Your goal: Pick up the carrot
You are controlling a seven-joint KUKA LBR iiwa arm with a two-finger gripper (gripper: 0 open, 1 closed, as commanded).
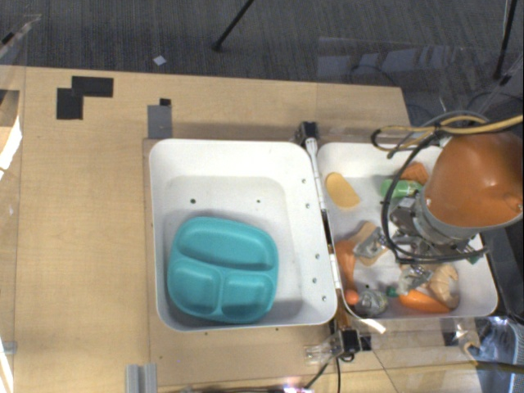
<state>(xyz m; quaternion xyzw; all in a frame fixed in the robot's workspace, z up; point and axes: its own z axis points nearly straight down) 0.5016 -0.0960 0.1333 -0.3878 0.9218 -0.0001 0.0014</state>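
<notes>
An orange, tapered carrot lies near the front wall of the right bin. My gripper hangs under the arm's orange band, over the middle of that bin and just behind the carrot. The wrist hides most of the gripper, and I see nothing clearly held in it. A second long orange-red piece lies along the bin's left wall.
The right bin also holds a yellow piece, a green item, an orange item at the back, a beige lump and a small grey thing. A teal divided tray sits in the left bin.
</notes>
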